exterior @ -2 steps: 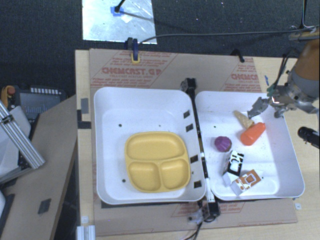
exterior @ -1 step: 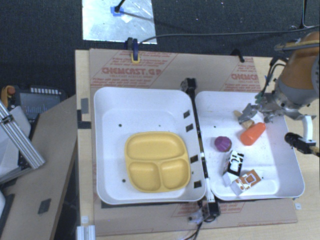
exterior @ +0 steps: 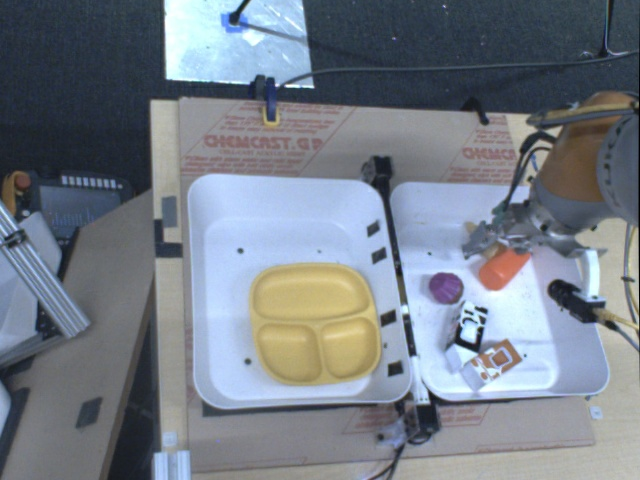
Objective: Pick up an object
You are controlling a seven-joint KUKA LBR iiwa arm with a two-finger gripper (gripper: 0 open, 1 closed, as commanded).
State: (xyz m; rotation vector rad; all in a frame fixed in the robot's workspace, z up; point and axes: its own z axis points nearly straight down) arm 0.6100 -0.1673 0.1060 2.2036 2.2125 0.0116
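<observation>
Your claw (exterior: pixel 497 240) is down in the right bin (exterior: pixel 575 373), near its back wall, directly over an orange object (exterior: pixel 503 267). The orange piece lies tilted and touches the claw's underside, but the arm (exterior: pixel 580 173) and wrist block the view, so you cannot tell whether it sits between the claw's halves or only beside them, nor whether the claw is open or closed.

The other candidates lie nearer the front of that bin: a purple ball (exterior: pixel 446 287) just left of the orange piece, a black and white toy (exterior: pixel 469 324) below it, and a small printed box (exterior: pixel 494 361) near the front edge. The left bin (exterior: pixel 215 268) holds a yellow divided tray (exterior: pixel 313 321).

Watch for a glancing contact. If the claw has only caught the orange piece's upper end, it will probably pivot and slip out on the lift. A sideways nudge could also roll it into the purple ball, or push it against the bin wall.
</observation>
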